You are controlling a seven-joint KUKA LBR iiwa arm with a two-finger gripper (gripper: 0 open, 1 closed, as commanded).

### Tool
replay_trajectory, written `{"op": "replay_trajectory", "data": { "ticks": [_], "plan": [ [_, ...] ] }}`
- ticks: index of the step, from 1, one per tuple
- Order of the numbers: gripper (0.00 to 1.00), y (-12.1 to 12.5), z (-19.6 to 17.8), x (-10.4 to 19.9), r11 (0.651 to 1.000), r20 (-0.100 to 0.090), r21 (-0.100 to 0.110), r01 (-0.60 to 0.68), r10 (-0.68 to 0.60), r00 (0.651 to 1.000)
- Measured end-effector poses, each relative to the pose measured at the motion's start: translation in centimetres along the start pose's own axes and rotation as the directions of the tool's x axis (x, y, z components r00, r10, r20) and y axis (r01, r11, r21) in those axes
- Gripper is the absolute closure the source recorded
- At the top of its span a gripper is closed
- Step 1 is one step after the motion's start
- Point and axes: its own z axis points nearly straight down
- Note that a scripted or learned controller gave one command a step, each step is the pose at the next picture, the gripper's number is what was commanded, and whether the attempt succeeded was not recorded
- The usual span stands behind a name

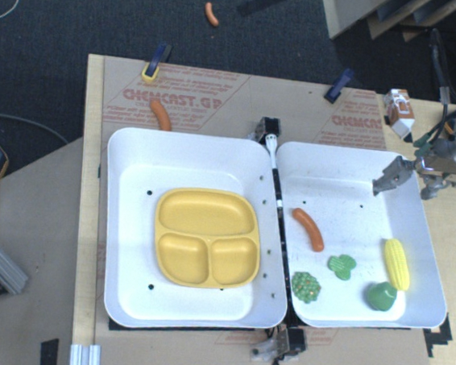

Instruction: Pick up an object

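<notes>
Bins: two shallow white bins side by side on a brown board; left bin, right bin.
Left bin contents: one yellow divided plate with three compartments, lying flat near the middle.
Right bin contents: five toy foods, all in the near half.
Sausage: one orange-red sausage, lying at a slant near the bin's left wall.
Green items: three. A small leafy piece mid-bin; a round speckled piece near the front left corner; a solid green pepper-like piece toward the front right.
Corn: one yellow corn cob, lying lengthwise, just above the pepper-like piece.
Strays: one orange sausage-shaped piece on the board behind the left bin; another one on the dark floor beyond.
Clamps: two at the board's far edge, one with a yellow tip, one dark blue.
Gripper: over the far right corner of the right bin, well apart from all the foods; two fingers spread apart, nothing between them.
</notes>
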Motion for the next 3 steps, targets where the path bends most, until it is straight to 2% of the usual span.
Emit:
{"op": "replay_trajectory", "data": {
  "ticks": [1,3],
  "plan": [
    [0.0,0.2,-0.7,0.0,1.0,0.002,-0.012,0.003,-0.003,1.0],
    [0.0,-0.2,11.7,-0.5,1.0,-0.001,-0.004,0.002,-0.002,1.0]
  ]
}}
